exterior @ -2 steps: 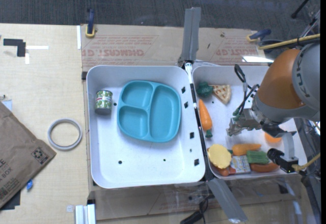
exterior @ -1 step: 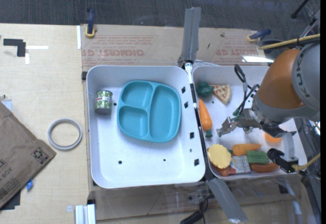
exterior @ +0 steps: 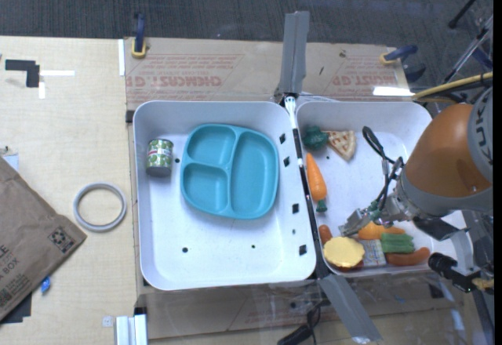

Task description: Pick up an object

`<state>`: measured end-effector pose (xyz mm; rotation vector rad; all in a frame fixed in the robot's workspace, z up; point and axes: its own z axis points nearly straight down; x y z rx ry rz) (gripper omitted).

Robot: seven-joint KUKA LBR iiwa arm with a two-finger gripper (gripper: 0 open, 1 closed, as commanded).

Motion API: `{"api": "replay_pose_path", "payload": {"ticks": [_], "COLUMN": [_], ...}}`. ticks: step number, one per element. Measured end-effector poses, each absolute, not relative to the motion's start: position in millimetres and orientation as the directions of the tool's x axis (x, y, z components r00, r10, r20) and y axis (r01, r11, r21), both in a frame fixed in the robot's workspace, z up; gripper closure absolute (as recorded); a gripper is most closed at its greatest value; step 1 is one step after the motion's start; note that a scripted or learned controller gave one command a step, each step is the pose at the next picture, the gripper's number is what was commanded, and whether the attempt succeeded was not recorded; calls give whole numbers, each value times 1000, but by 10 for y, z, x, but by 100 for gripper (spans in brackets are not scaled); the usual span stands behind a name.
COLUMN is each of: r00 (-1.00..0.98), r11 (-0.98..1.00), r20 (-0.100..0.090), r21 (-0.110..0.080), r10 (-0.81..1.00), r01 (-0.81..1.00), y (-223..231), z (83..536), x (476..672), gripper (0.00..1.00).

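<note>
My gripper (exterior: 359,220) sits low in the right bin (exterior: 408,112), near its front edge, with my orange-banded wrist above it to the right. Whether it is open or closed I cannot tell, since the metal parts blur together there. Just in front of it lie a round yellow piece (exterior: 343,252), a small orange piece (exterior: 371,231) and a long carrot with a green top (exterior: 401,256) along the front wall. Another carrot (exterior: 315,176) lies by the left wall of this bin, with a green toy (exterior: 314,136) and a pizza slice (exterior: 342,143) farther back. In the left bin (exterior: 212,265) a blue divided plate (exterior: 230,171) rests in the middle, and a small green-labelled can (exterior: 159,156) stands just beside its left edge. A tape ring (exterior: 100,205) lies on the table (exterior: 63,139), well left of the bins.
</note>
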<state>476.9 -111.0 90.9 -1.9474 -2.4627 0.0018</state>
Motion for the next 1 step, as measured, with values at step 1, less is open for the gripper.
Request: {"api": "replay_pose_path", "payload": {"ticks": [1], "r00": [-228], "r11": [228], "r20": [-2], "r21": [3], "r10": [974], "r01": [974], "y": [-1118], "z": [1003], "x": [4790], "gripper": [100]}}
